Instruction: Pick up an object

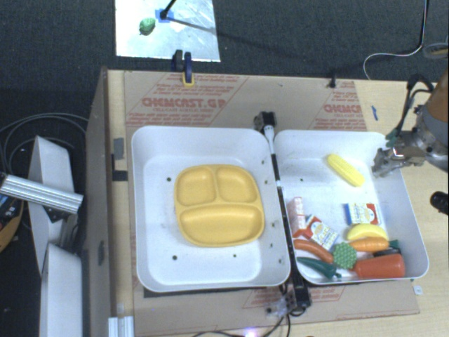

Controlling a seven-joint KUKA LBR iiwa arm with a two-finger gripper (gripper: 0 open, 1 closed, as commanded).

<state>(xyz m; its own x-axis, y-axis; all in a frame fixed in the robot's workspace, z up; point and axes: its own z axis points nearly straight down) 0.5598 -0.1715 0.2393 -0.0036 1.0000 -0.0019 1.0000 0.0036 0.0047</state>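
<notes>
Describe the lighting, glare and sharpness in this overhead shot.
Camera view: even, soft light with faint shadows inside both bins; the white right bin looks bright but not blown out; strong glare on the shiny sheet at the top; the yellow divided plate is crisp; the pincer at the right edge is slightly soft.

Red print reading "CHEMCAST GP" runs along the brown protective sheet (pixel 184 102) just behind the left bin (pixel 151 188) — and again, slanted and partly cut off, behind the right bin (pixel 414 223). Small cartons' print there — too tiny to read.
</notes>
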